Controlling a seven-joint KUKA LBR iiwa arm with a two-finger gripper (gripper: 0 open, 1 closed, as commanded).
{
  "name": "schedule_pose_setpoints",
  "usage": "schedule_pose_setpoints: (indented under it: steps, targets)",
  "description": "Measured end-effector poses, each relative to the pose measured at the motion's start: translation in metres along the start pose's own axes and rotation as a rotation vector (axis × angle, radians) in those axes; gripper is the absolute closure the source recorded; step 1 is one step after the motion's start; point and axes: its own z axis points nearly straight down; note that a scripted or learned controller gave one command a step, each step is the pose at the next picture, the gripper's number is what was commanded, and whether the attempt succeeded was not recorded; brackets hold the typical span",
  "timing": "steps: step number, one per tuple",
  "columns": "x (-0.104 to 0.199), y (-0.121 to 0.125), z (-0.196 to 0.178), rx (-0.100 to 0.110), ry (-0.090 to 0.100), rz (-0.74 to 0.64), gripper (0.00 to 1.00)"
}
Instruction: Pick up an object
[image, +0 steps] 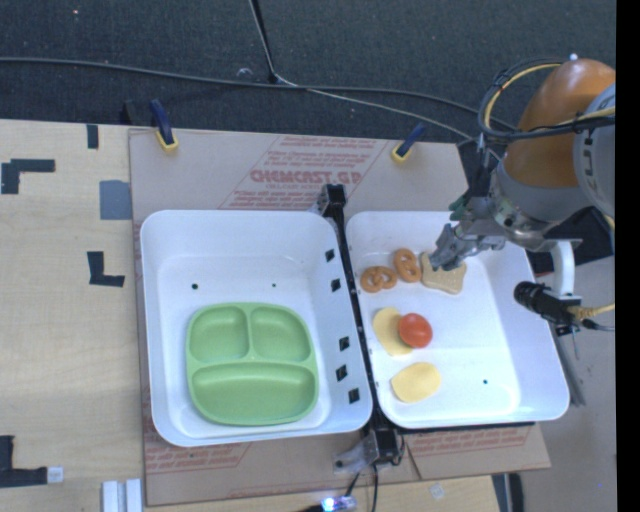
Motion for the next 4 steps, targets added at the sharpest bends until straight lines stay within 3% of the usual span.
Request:
schedule_pose_setpoints:
  steps: [1,3,4]
  targets:
    - [0.054,0.006,0.013,0.002,-0.001,0.002,1.0]
    - [0.162,0.01,-0.005,0.001,0.0,0.0,1.0]
    - [0.211,0.016,0.01,0.003,-0.002,0.002,1.0]
